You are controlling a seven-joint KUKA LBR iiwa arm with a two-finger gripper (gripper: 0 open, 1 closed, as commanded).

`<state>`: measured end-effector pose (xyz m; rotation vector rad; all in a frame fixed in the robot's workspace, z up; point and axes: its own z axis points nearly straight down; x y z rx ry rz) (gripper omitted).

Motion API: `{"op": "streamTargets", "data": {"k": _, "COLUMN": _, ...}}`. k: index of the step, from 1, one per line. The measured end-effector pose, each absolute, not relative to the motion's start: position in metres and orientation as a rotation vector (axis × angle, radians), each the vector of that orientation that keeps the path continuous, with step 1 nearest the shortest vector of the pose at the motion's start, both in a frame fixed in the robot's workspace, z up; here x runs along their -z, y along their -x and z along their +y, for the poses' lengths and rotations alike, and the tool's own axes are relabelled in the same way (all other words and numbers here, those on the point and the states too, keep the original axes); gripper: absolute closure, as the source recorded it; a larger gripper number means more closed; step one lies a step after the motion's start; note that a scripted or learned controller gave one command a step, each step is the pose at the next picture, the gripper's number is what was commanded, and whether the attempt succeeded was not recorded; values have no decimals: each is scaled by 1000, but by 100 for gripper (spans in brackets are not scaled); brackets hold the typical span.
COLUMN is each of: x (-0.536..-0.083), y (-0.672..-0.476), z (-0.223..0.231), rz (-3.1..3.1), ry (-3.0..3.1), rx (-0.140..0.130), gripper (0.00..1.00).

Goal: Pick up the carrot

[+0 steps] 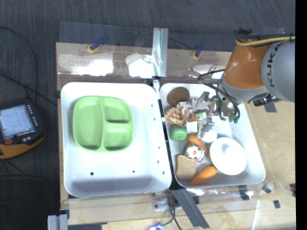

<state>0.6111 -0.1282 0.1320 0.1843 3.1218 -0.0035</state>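
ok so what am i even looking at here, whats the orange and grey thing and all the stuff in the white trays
The orange and grey thing is a robot arm, reaching in from the right. One fixed camera looks down on a bench with two shallow white bins. Its gripper hangs over the right bin, above a clutter of toy food. Its job is the carrot, which lies untouched near the bin's front edge, beside a slice of bread and a white bowl. A green ball and a brown round piece also lie there. The left bin holds a green divided plate.
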Motion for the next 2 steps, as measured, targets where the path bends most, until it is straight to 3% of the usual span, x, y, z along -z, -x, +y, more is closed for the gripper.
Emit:
{"op": "streamTargets", "data": {"k": 1, "x": -121, "y": -512, "z": -150, "rz": 3124, "ry": -65, "rx": 5, "gripper": 0}}
{"op": "streamTargets", "data": {"k": 2, "x": -93, "y": -505, "z": -109, "rz": 3111, "ry": -123, "rx": 7, "gripper": 0}}
